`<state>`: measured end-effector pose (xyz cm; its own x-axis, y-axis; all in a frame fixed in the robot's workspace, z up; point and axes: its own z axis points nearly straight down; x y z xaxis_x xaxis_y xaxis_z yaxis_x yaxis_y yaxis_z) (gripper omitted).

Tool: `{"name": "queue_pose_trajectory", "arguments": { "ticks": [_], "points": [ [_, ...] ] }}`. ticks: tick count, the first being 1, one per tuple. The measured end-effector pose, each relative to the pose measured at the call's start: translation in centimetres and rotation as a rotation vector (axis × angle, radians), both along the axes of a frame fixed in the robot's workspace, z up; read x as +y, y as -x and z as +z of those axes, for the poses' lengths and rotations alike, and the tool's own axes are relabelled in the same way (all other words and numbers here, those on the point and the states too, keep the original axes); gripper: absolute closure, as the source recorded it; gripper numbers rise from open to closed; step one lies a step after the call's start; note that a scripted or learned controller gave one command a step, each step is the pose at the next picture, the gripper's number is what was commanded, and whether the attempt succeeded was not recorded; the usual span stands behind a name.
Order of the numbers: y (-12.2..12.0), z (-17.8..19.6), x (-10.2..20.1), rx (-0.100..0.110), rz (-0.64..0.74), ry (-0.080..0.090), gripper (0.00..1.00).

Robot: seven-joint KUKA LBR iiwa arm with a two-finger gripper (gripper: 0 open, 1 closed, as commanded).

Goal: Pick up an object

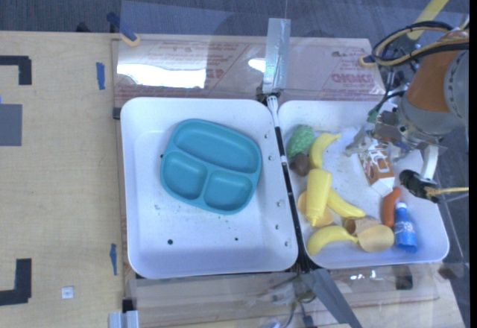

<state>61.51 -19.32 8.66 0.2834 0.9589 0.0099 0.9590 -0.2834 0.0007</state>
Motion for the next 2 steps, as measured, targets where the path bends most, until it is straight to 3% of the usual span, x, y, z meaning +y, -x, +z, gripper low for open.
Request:
{"name": "queue_pose_trajectory", "arguments": {
  "ticks": [1,2],
  "points": [
    [0.1,0.9,-0.6,0.000,-0.003,0.009,1.00],
    [0.0,11.1,0.0,-0.001,-0.149,0.011,1.00]
  ]
}}
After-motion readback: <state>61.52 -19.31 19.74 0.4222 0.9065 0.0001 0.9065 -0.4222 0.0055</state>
